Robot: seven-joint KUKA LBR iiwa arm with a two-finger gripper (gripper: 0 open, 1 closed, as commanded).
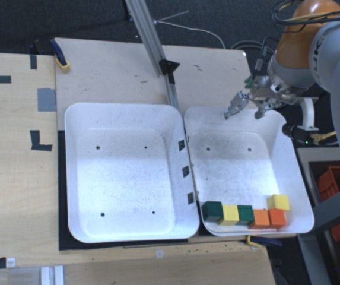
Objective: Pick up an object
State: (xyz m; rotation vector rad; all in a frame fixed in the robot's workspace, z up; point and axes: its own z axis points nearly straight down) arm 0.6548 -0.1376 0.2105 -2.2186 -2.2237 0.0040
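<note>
In the camera view, the gripper [247, 105] hangs over the far rim of the right bin [288, 159], at the end of the grey arm [330, 46] that reaches in from the right. Its two fingers [234, 108] are spread apart with only air between them; nothing is pinched. The wrist is tipped so the fingertips point down and toward the left bin [80, 159], which probably suits a slanted approach into the right bin's floor.

The things worth picking all sit against the right bin's near wall, well apart from the gripper. Running along that wall from the corner nearest the left bin: a dark green block [212, 211], a yellow block [229, 214] touching it, another green block [244, 214], then an orange block [260, 218] and a red-orange block [277, 218]. A second yellow cube [279, 202] sits just behind the red-orange one, toward the gripper's side. They are packed tight in a row (likely slid there down the bin's sloping side), so most offer no free faces for the fingers to straddle.

Judging from this, the pick has not begun: the gripper must cross the whole right bin to reach them. The second yellow cube looks the easiest target, since it stands a little clear of the row. The wall behind the row could block a finger.
</note>
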